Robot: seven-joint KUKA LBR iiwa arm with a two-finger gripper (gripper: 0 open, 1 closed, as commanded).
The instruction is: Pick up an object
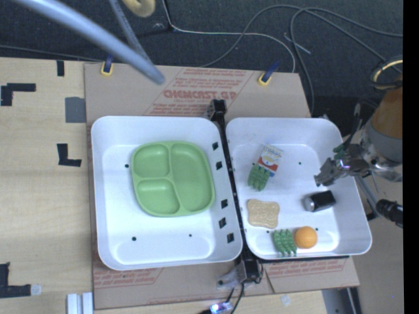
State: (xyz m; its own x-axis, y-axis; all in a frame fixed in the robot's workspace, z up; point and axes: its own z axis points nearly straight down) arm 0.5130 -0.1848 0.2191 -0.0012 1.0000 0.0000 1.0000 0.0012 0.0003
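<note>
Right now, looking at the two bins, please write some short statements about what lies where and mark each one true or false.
1. The green divided plate lies in the left bin. True.
2. The orange ball sits on the plate. False: it lies in the right bin, near its front edge, beside a green ridged piece.
3. The slice of toast lies in the right bin. True.
4. The gripper hangs over the left bin. False: it is at the right bin's right side, near the black cylinder.
5. The small carton lies in the right bin, behind the toast. True.
</note>
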